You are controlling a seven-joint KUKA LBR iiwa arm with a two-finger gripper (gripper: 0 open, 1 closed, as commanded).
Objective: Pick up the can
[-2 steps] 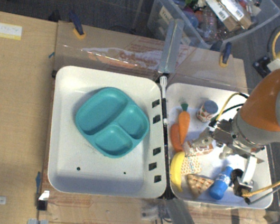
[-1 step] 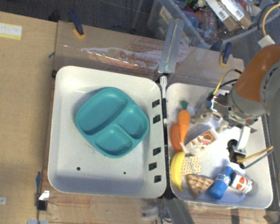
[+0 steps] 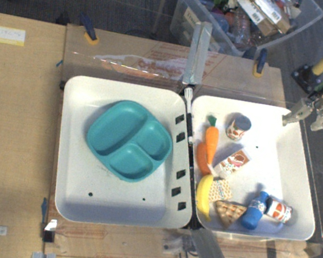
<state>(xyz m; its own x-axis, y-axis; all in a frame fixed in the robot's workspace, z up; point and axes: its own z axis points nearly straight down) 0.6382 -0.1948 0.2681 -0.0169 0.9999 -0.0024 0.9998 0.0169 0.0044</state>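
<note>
A small can (image 3: pixel 237 127) with a dark blue top and a pale printed label stands upright near the back of the right bin (image 3: pixel 281 149). A second red and white can (image 3: pixel 278 211) lies on its side at the bin's front right, touching a blue bottle (image 3: pixel 253 214). My gripper (image 3: pixel 304 119) hangs over the bin's back right corner, right of the upright can and well apart from it. Its fingers are open with nothing between them.
The right bin also holds an orange carrot (image 3: pixel 209 147), a yellow banana (image 3: pixel 204 194), a small red and white carton (image 3: pixel 233 163) and a pizza slice toy (image 3: pixel 228 212). A teal divided plate (image 3: pixel 129 140) lies in the left bin (image 3: pixel 69 158). A box of clutter (image 3: pixel 247 14) stands behind.
</note>
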